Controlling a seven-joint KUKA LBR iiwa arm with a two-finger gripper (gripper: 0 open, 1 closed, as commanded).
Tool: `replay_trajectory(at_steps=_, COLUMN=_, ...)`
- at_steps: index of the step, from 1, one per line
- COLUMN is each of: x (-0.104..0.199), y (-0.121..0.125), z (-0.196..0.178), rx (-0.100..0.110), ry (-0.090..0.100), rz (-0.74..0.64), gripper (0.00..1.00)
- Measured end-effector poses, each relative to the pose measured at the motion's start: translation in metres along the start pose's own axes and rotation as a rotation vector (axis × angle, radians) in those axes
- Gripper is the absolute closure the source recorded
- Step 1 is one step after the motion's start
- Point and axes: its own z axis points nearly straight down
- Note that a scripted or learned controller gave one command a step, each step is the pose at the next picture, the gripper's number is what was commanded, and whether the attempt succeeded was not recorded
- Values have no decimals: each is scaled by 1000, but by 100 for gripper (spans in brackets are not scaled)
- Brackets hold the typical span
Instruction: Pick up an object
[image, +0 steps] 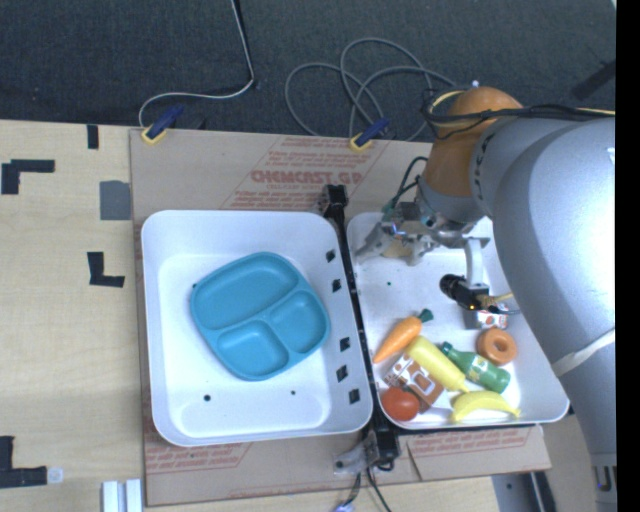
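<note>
Two white bins (160, 330). One blue divided plate (260, 315). One carrot (398, 338), one tomato (400, 404), one banana (484, 404), one doughnut (496, 346), one green bottle (478, 368).

This is a robot laboratory. A large grey arm (560, 200) reaches over a desk (60, 300) that carries black tape marks (100, 270). A printed cardboard sheet (290, 180) lies under two white bins (160, 300), clamps (160, 125) fix it, and loose cables (340, 80) run over the dark carpet (100, 50) behind.
</note>
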Motion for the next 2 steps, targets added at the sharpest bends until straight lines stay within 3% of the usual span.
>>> replay_trajectory(at_steps=2, x=-2, y=0, z=0, rx=0, ry=3, rz=-2, gripper=0)
